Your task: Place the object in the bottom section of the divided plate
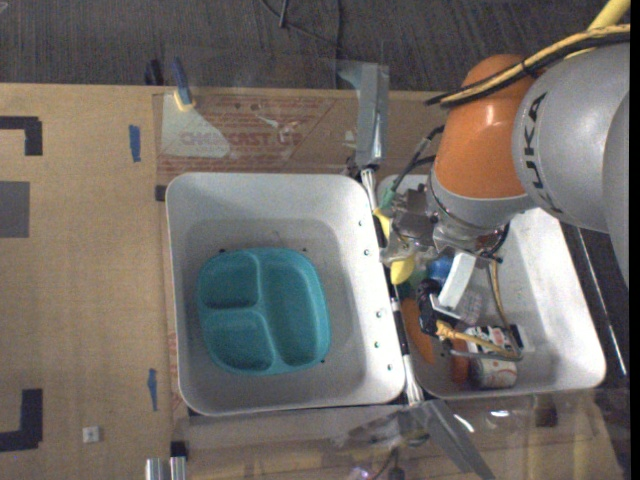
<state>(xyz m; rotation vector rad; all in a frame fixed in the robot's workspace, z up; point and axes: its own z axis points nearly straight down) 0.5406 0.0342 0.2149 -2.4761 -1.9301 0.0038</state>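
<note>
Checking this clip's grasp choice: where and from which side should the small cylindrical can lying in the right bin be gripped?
Grip the small cylindrical can across its rounded middle, coming straight down from above. It appears to lie on its side near the right white bin's front wall, crowded by other items on its left, so the top looks like the freest approach.

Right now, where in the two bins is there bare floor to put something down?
The left bin has bare floor all around the teal divided plate, widest along its top wall. The right bin is crowded near the divider, under the arm, by a pile of small objects; its right side looks bare.
</note>
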